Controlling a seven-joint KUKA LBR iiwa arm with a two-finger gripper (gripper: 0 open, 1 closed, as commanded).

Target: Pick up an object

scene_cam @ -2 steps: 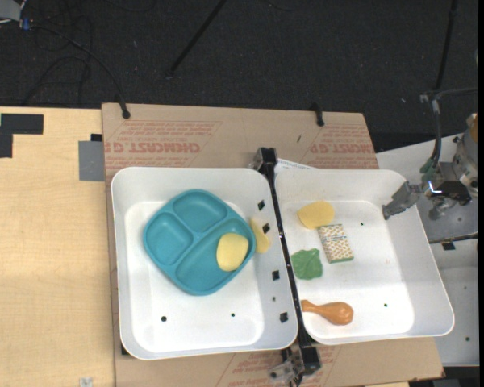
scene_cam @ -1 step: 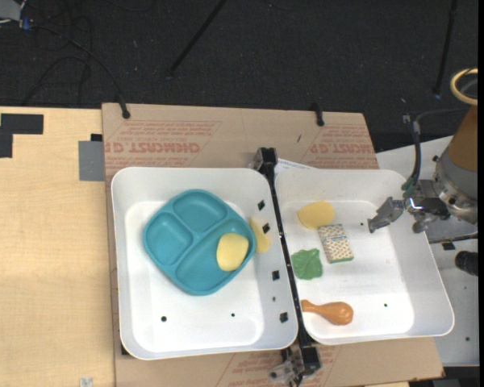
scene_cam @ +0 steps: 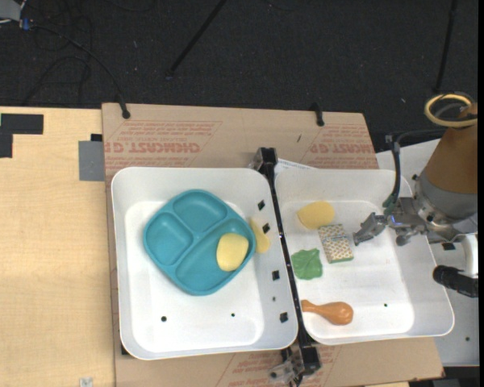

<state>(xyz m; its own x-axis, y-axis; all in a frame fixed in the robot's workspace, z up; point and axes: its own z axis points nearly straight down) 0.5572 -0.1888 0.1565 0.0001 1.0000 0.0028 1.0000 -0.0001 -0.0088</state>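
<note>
Gripper (scene_cam: 369, 228) seen at 3 o'clock of right bin (scene_cam: 423, 317), finger state cannot be told; sponge (scene_cam: 335, 243) lies just beside it at its 9 o'clock, ungrasped.

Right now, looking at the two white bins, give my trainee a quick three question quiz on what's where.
1. True or false: the round yellow lump rests on the teal divided plate in the left white bin.
2. Which lies nearest the gripper? A) orange pear-shaped toy B) speckled rectangular sponge block C) green leafy piece
3. Fill in: the pale yellow oval piece lies in the ___ white bin.

Key: 1 true; 2 B; 3 right.
</note>
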